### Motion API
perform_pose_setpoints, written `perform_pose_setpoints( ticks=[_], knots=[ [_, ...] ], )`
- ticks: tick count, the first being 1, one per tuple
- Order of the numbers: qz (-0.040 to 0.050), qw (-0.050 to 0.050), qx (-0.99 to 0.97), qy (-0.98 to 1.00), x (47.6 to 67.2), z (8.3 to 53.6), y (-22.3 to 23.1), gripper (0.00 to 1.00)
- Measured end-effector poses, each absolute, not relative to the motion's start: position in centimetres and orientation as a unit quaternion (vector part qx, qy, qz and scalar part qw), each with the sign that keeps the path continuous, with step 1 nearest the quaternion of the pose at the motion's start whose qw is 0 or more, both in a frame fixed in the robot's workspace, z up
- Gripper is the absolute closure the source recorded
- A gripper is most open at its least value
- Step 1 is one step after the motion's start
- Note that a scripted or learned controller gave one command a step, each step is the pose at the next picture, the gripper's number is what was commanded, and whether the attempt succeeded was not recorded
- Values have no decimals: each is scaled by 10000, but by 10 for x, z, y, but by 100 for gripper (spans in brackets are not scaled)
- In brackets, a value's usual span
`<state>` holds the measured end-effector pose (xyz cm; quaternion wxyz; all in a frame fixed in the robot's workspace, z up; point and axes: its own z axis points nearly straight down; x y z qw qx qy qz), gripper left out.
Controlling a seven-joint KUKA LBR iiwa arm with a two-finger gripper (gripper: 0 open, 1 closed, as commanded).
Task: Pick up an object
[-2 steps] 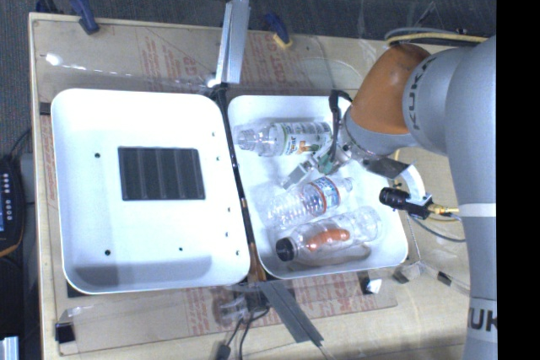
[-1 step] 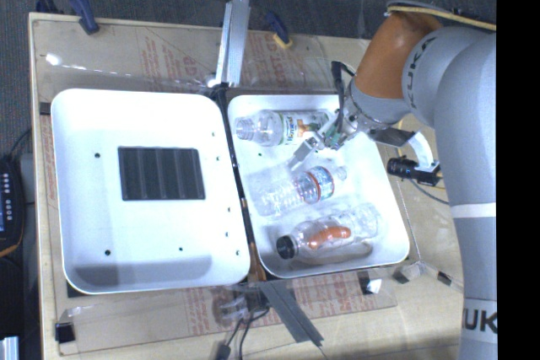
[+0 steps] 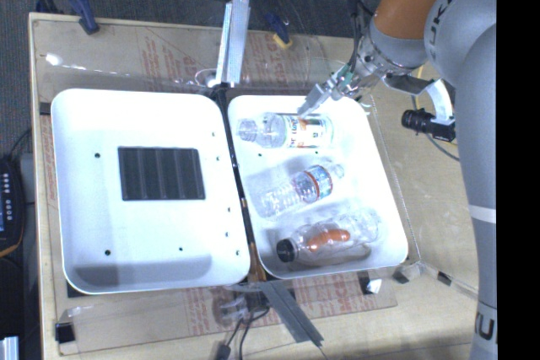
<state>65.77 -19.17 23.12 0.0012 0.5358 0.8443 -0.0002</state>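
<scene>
Three clear plastic bottles lie in the right bin (image 3: 390,206). The far one (image 3: 283,131) has a white and orange label. The middle one (image 3: 299,187) carries a red and blue label. The near one (image 3: 329,240) has a black cap and orange contents. My gripper (image 3: 314,104) hangs over the far edge of the right bin, its tip just above the labelled end of the far bottle. Nothing shows between its fingers.
The left bin (image 3: 76,122) holds a dark ribbed rectangle (image 3: 161,174). A metal post (image 3: 232,42) stands at the far end of the divide between the bins. Blue clamps (image 3: 84,13) grip the bench's far edge. The arm's body occupies the right side.
</scene>
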Motion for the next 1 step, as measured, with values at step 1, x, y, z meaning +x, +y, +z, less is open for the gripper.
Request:
perform_pose_setpoints(
  ticks=[1],
  knots=[
    [29, 131, 5386, 8424, 664, 136, -211, 0]
  ],
)
